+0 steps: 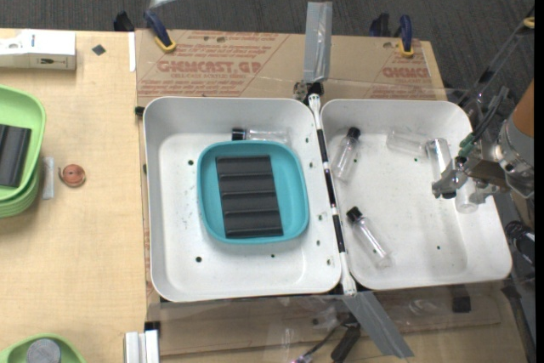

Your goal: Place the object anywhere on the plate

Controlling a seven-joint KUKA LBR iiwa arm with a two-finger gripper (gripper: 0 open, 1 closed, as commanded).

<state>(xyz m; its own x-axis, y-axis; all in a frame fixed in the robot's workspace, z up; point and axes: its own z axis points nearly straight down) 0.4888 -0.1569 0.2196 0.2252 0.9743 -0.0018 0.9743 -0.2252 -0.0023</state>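
Observation:
A teal square plate (209,193) with a black ridged insert (248,196) lies in the left bin (170,208). Several clear vials with black caps lie about. One vial (257,134) sits just behind the plate in the left bin. In the right bin (425,259), one vial (344,152) rests near the divider, another (368,235) lies lower down, and two (408,142) (437,154) lie toward the back right. My gripper (450,185) hangs low at the right bin's right side, just in front of the back-right vials. A clear shape (468,199) lies right beside it.
A cardboard sheet (255,64) is clamped behind the bins. At the far left of the wooden bench stand a green tray (25,132), a white box (38,49) and a small round orange piece (72,175). The divider between the bins (327,191) runs front to back.

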